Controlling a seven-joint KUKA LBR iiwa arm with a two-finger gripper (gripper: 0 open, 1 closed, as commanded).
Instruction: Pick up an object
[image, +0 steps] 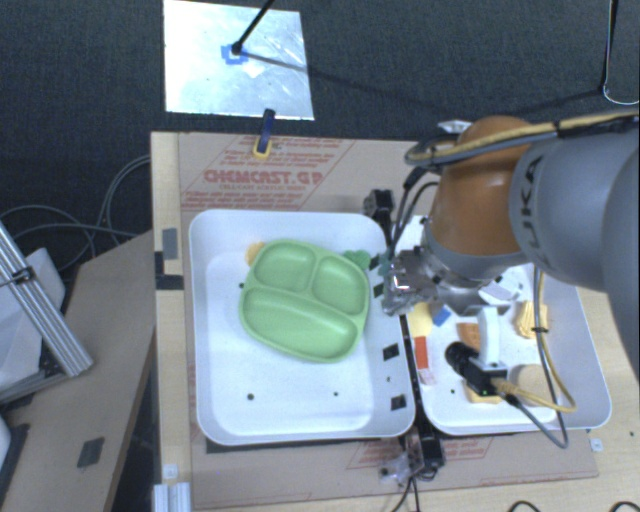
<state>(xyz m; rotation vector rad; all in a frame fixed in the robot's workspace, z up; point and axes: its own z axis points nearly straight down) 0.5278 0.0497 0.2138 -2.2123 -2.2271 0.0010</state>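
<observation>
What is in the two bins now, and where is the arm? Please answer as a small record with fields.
left bin: shallow white plastic bin
in left bin: green plastic plate with three compartments; small yellow thing and dark green thing at its far edge, partly hidden
right bin: second shallow white bin
in right bin: red and white strip, orange block, yellow piece, other small things
arm: grey arm with orange band, over the right bin
gripper: gripper above the wall between the bins; grasp cannot be told
</observation>
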